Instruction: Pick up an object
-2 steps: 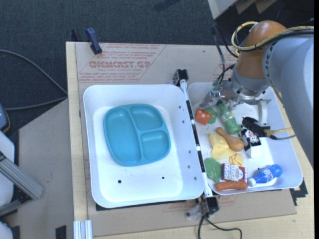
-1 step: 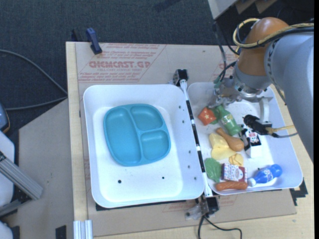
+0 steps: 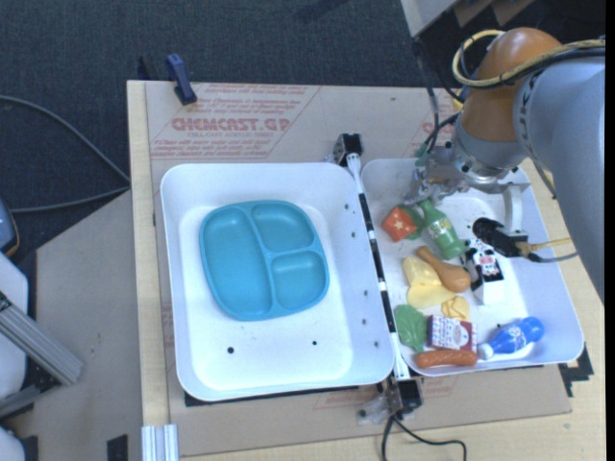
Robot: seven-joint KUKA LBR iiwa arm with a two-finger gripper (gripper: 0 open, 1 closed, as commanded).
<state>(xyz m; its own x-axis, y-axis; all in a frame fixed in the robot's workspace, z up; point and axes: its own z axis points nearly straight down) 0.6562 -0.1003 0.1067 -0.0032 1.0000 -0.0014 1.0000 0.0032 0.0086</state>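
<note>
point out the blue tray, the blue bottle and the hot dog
blue tray (image 3: 262, 257), camera view, on the middle ridge between its compartments
blue bottle (image 3: 514, 336), camera view, on its body
hot dog (image 3: 445, 358), camera view, on its middle

1. The grey arm (image 3: 567, 113) enters from the upper right of the frame and slants down toward the centre right
2. Its orange band (image 3: 500, 84) sits above the wrist, in the upper right
3. The wrist points downward and to the left
4. The claw (image 3: 423, 192) hangs low, right of centre; its state cannot be made out
</note>
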